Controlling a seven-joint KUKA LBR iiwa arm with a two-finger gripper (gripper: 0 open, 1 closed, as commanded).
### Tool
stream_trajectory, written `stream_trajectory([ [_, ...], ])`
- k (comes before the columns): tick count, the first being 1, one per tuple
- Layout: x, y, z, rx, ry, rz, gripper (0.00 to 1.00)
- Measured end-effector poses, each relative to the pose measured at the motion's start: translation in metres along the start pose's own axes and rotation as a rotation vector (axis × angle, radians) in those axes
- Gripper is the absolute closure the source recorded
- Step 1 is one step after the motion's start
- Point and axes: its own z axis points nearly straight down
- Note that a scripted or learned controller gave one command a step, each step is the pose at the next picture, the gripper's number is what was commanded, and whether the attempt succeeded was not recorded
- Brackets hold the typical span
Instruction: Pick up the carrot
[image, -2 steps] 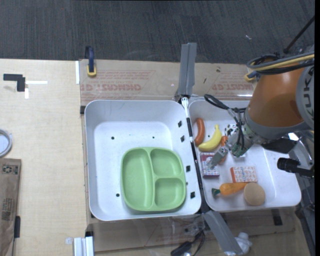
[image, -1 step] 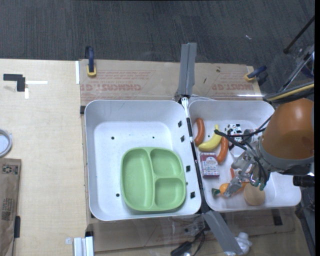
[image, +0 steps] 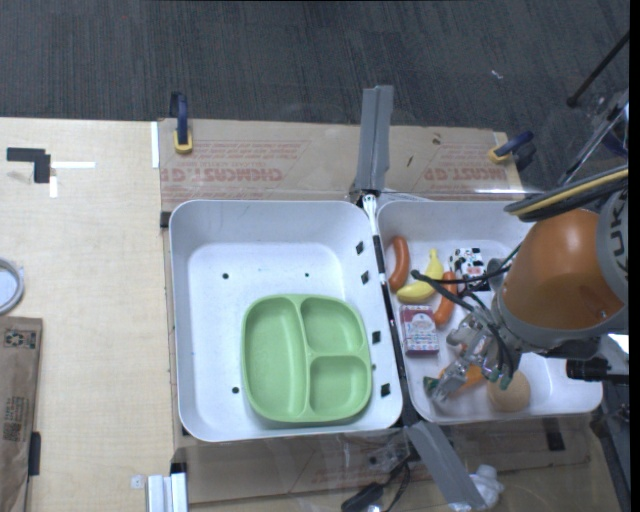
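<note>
The carrot (image: 453, 381), small and orange with a green top at its left end, lies low in the right bin (image: 570, 405) near the front wall. My gripper (image: 470, 362) reaches in from the right under the orange wrist band and hangs directly over the carrot's right end, touching or almost touching it. The arm hides the carrot's far end.
The right bin also holds a sausage (image: 399, 262), a yellow banana (image: 424, 287), an orange-red piece (image: 445, 307), a pink box (image: 420, 331), a black-and-white toy (image: 467, 265) and a tan egg-like ball (image: 509, 393). A green divided plate (image: 305, 357) lies in the left bin (image: 200, 300).
</note>
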Motion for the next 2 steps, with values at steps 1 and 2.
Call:
stream_trajectory([
  [1, -0.001, 0.000, -0.009, -0.002, -0.001, 0.004, 1.00],
  [2, -0.046, 0.036, -0.101, -0.001, -0.004, -0.054, 1.00],
])
